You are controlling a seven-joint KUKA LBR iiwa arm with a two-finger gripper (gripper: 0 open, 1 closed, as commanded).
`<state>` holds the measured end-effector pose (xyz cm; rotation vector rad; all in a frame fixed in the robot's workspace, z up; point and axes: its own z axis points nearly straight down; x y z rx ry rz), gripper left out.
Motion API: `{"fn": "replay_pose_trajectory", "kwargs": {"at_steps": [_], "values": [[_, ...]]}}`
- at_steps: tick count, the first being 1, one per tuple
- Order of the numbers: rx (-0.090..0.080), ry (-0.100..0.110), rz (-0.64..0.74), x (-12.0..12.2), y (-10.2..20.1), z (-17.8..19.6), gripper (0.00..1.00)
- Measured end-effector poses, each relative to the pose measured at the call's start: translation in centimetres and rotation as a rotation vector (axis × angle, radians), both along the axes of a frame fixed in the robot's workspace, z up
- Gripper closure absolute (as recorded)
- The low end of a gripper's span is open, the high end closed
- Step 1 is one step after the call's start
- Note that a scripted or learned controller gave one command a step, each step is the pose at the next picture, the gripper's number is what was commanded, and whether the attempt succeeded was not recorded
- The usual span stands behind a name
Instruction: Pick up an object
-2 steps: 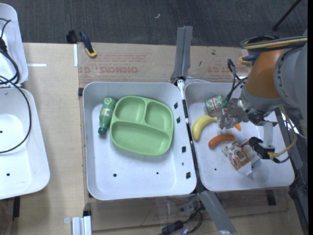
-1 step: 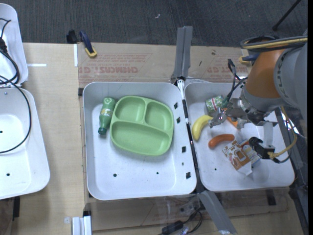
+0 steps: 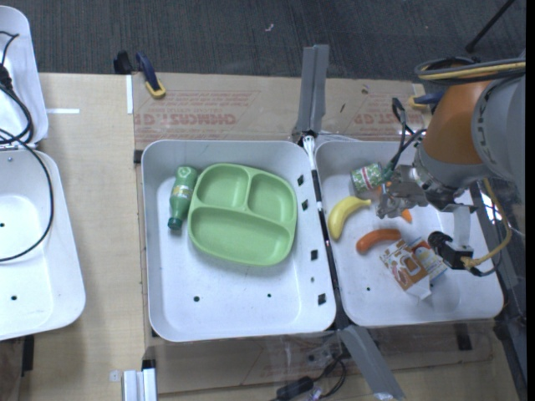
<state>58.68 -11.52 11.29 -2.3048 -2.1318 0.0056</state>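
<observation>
- we log the tool point(image 3: 391, 200) low in the right shallow white bin point(image 3: 368, 303), beside a yellow plastic banana point(image 3: 343, 214); we cannot tell its state.
- left shallow white bin point(image 3: 226, 307): green compartment plate point(image 3: 244, 214), green bottle point(image 3: 180, 195).

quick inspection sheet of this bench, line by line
surface: two white bins side by side, left bin and right bin, on a brown bench
job's things: right bin holds banana, orange sausage-shaped item, small can, printed carton
clutter: left bin holds green divided plate and green bottle beside it
grippers: claw low over the right bin, near the banana; grasp cannot be told
cables: black cable at left; wires by the wrist
surroundings: dark floor, blue-handled clamp on the bench edge
</observation>
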Motion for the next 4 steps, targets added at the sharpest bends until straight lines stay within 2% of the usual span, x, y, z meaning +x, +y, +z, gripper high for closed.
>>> {"fn": "replay_pose_trajectory", "kwargs": {"at_steps": [1, 2, 3, 4], "values": [[0.0, 0.0, 0.0, 0.0, 0.0, 0.0, 0.0], [0.0, 0.001, -0.001, 0.0, -0.1, 0.9, 1.0], [0.0, 0.001, -0.001, 0.0, -0.1, 0.9, 0.0], [0.0, -0.002, -0.016, 3.9, -2.4, -2.2, 0.0]]}}
